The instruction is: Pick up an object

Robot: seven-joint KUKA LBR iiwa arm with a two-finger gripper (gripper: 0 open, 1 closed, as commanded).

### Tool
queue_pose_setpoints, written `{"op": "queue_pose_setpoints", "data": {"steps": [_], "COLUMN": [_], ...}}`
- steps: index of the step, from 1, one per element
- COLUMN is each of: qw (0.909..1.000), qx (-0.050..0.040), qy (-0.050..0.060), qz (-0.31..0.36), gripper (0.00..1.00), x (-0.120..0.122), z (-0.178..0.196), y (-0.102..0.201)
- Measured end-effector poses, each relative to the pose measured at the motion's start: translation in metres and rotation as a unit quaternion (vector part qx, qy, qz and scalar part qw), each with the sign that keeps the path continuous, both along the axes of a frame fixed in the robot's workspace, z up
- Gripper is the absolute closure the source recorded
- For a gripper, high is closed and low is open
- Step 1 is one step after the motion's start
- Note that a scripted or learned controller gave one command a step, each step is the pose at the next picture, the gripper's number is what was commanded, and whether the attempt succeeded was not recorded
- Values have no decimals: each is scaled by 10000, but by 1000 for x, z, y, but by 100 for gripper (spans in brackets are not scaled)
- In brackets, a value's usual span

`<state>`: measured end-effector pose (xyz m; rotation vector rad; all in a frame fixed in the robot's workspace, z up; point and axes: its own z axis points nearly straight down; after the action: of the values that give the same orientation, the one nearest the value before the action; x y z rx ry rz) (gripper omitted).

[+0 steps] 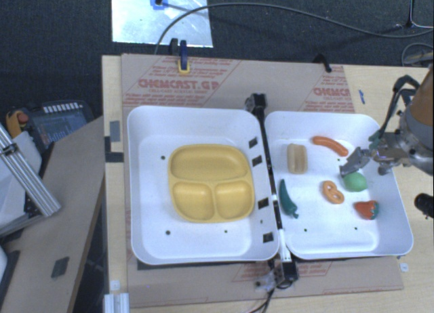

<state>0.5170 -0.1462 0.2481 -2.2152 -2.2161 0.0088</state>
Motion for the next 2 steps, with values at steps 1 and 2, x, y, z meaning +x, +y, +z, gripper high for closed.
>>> {"op": "queue_pose_setpoints", "data": {"steps": [1, 2], "qw": [10000, 10000], "qx": [-12, -3], "qy": [-59, -35], "qz": [15, 12], "gripper": [0, 0], "x": [2, 9], "z": [6, -48], "y": [0, 9]}}
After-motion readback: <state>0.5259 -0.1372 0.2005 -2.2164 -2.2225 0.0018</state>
